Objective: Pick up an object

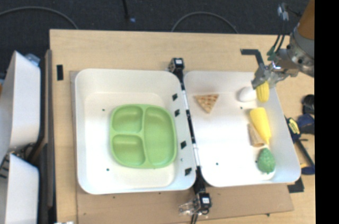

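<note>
The claw hangs over the right white bin, pinching the top of a small yellow corn-like piece beside a white egg-shaped object, and that shallow, off-centre hold could let the piece swing or slip back down.
</note>
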Robot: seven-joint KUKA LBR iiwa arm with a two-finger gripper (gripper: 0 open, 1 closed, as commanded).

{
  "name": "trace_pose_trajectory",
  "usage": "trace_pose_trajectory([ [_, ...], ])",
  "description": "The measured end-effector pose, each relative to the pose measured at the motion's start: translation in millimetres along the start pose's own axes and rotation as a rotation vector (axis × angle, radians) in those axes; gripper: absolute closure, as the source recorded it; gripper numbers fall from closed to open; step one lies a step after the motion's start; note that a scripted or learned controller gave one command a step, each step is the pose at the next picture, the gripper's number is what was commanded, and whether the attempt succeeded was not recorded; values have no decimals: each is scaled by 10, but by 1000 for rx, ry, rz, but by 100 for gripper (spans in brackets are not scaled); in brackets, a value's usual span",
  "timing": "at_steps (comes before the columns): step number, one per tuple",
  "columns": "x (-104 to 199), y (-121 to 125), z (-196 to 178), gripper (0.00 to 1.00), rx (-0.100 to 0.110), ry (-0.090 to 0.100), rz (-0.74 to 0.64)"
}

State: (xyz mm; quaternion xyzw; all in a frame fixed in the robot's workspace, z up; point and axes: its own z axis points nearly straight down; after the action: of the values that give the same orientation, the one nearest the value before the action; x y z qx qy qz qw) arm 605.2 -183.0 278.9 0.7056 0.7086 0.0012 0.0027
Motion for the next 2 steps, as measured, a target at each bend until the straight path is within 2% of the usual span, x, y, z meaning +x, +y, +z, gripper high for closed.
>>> trace_pose_trajectory([
  [2,1024,-219,-59,100,4,2,-1],
])
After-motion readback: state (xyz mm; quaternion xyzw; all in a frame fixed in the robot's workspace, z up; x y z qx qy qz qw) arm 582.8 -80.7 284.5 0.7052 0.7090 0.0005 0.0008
